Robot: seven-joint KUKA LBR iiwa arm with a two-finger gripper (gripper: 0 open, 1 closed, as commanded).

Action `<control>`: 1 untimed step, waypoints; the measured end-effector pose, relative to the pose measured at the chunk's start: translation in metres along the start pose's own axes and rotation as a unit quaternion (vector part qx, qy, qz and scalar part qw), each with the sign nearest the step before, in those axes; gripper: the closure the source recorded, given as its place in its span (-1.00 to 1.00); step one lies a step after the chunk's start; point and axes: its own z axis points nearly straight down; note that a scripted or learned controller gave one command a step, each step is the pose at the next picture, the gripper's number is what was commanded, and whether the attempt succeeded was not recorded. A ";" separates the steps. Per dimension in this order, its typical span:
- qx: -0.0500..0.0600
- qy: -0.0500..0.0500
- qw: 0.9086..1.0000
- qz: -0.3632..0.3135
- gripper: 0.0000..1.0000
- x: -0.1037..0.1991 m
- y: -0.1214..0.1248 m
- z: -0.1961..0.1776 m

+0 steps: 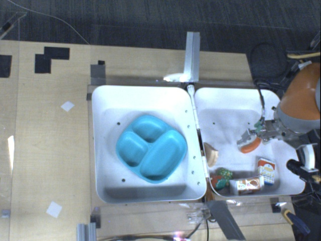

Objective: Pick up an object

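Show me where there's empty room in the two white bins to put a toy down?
The right bin is bare across its far half, above the gripper and the orange thing. Its near edge is crowded with small cartons and bits. The left bin has bare floor around the blue divided tray, mostly along the far side.

My arm [301, 102] cut off at right edge. My gripper [249, 137] small, blurred; finger state unclear. Green item [224, 174] at right bin's [225, 104] front too small to identify.

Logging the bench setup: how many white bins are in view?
2. The left bin holds a blue divided plate; the right bin beside it holds small items, with the claw over it.
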 end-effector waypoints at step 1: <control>-0.003 -0.001 0.999 -0.047 -1.00 -0.019 0.002 0.027</control>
